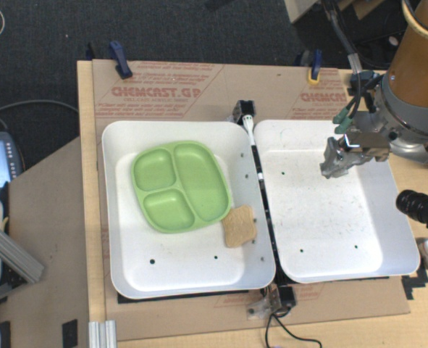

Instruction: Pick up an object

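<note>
We see two shallow white bins side by side on a brown board. In the left bin point(119, 216) lies a green divided plate point(181, 187) with three compartments, set toward the middle and slightly turned. Just beside its lower right corner rests a tan, roughly square object point(239, 226), possibly a sponge or a slice of toast (the view is too coarse for us to say which); it appears to touch the plate's edge or lie very close to it.

The right bin point(344, 259) has a bare floor with faint specks. Over its upper part hangs the gripper point(334, 165), reaching in from the right on the grey arm point(409, 118) with its orange band point(420, 56). We find nothing between its tips, and whether they are spread or closed we cannot tell from this angle.

A blue clamp point(119, 59) and a yellow-handled clamp point(314, 67) pin the board's far edge. A black dark strip point(261, 187) runs between the bins.
</note>
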`<action>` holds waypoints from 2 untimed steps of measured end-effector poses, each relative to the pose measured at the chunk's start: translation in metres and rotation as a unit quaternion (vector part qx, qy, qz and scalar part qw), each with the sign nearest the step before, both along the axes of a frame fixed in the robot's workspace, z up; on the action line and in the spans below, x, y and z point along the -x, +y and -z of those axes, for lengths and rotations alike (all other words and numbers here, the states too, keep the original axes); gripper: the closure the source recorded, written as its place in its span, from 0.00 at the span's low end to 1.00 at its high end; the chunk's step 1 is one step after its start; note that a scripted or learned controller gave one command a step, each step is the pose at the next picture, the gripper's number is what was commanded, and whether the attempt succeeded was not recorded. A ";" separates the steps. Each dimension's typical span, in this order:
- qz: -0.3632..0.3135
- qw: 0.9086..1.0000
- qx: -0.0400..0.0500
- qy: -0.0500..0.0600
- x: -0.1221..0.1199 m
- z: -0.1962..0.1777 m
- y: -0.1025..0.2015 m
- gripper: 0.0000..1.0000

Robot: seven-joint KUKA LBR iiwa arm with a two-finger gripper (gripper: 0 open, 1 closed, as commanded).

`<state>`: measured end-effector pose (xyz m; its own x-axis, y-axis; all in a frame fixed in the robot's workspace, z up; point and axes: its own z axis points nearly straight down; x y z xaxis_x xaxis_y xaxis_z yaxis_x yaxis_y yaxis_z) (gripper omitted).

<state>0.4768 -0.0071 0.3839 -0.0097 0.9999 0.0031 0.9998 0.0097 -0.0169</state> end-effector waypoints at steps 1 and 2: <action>-0.001 1.000 0.001 -0.005 -0.002 0.024 0.098 1.00; 0.005 1.000 0.001 -0.009 -0.003 0.011 0.092 1.00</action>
<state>0.4798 0.0852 0.3726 0.0005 1.0000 0.0003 1.0000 -0.0005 0.0013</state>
